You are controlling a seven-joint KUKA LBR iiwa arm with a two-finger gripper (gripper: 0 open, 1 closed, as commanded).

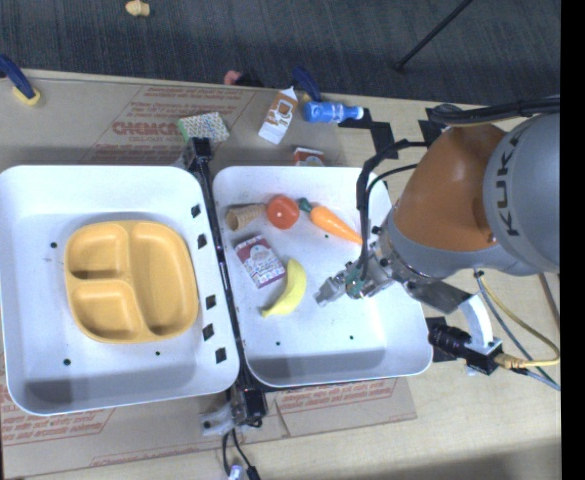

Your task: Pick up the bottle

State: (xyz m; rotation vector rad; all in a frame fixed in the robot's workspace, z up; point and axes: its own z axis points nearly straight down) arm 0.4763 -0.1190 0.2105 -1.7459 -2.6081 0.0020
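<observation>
- Cardboard covers the bench (122,118), on which two white bins are set side by side.
- One yellow tray (132,278) is held in the left bin (12,268).
- One banana (287,290), carrot (330,222), tomato (282,212), cone (244,215) and red packet (260,262) are held in the right bin (392,353).
- One blue bottle (328,113) is seen outside, at the right bin's 12 o'clock, beside a small carton (279,116).
- Whether the gripper (344,286) is parted cannot be told; it is placed at the banana's 3 o'clock.

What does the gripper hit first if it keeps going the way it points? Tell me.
Probably the banana: the gripper points left across the right bin toward it. Its height above the floor is unclear, so it may pass over.
</observation>
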